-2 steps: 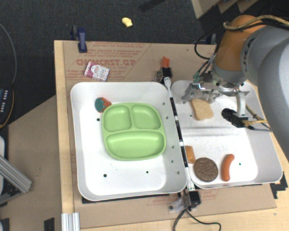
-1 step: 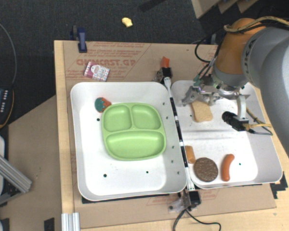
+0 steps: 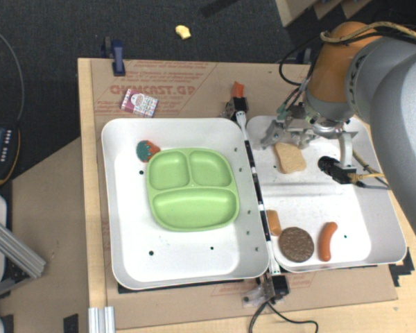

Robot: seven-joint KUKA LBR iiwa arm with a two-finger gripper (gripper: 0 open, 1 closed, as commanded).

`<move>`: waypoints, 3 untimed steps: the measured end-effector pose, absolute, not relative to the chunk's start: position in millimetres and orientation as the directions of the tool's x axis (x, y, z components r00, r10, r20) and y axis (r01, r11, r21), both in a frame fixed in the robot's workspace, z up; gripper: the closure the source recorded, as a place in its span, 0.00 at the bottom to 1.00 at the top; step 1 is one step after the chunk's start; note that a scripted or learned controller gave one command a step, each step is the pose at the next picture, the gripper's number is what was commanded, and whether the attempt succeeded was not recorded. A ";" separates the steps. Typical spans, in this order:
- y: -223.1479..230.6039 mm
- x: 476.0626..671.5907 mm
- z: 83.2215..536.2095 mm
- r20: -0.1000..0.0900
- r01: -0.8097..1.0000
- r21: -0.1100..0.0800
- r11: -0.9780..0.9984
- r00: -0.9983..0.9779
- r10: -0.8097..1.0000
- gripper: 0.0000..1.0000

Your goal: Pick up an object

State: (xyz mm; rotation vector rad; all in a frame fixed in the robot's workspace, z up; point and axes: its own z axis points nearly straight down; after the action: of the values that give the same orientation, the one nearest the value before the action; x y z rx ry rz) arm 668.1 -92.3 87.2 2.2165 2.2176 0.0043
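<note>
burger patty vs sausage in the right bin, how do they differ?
The burger patty is a dark brown round disc lying flat; the sausage is orange-red, narrow and long, lying slightly curved. The patty covers more area than the sausage. Both sit side by side at the right bin's near edge.

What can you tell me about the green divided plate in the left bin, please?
The green plate is a pale green, rounded-square tray that looks like smooth plastic, with three compartments: two smaller ones along its far side and one wide one along its near side. It lies flat and right way up on the floor of the left white bin, roughly central. A small red and teal object sits at its far-left corner, seemingly touching the rim.
</note>
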 end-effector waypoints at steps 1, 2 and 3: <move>-93.2 659.2 87.6 -0.002 1.000 0.006 0.000 0.000 1.000 0.00; -97.5 663.9 87.4 -0.001 1.000 0.007 0.001 0.000 1.000 0.00; -100.0 668.2 87.2 -0.001 1.000 0.006 0.001 -0.001 1.000 0.00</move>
State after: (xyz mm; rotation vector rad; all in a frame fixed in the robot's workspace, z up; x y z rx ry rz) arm 668.2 -100.0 87.2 2.2158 2.2191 0.0055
